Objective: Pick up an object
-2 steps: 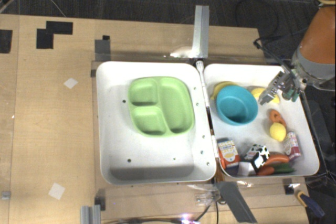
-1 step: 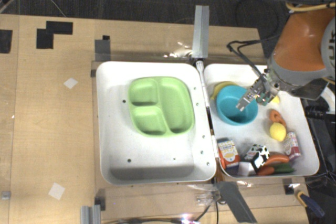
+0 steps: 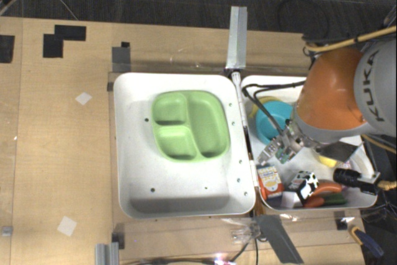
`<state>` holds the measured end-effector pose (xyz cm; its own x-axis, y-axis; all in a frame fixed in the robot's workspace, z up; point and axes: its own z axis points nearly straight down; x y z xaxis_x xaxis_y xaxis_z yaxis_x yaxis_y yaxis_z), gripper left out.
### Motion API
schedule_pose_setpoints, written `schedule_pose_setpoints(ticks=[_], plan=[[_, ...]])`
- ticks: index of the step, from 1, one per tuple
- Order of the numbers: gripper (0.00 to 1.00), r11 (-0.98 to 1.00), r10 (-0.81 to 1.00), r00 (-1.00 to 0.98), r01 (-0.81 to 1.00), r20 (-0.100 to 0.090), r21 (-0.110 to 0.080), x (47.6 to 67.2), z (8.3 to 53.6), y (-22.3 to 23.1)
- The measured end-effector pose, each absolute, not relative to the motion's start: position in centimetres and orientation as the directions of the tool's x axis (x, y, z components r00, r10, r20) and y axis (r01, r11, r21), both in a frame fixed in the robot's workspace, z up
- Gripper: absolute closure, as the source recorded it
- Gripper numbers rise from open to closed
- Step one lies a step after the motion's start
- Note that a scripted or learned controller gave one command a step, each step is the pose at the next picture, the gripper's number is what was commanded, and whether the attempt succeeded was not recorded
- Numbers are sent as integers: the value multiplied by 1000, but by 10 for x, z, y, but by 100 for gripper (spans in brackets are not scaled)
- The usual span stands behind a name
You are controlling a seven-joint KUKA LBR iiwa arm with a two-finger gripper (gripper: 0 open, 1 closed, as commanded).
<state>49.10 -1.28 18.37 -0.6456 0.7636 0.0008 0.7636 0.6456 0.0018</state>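
Clutter is lying along the right bin's [image 3: 371, 166] near edge: a small orange-and-white carton [image 3: 268, 179], a black-and-white item [image 3: 306, 183], something red and green [image 3: 324, 198]. Farther in, a teal cup [image 3: 271, 118] is sitting just left of the gripper [image 3: 277, 151], whose state I cannot tell. A green divided tray [image 3: 189, 124] is filling the left bin [image 3: 133, 152].

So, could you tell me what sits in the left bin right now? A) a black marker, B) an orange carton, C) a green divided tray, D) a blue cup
C: the green divided tray lies alone in the middle of the left bin, while the blue cup and the other small items crowd the right bin beneath the arm.
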Motion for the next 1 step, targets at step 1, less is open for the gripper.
schedule_pose_setpoints(ticks=[1], plan=[[100, 740, 672, -740, 672, -6, 3, 525, 186, -79]])
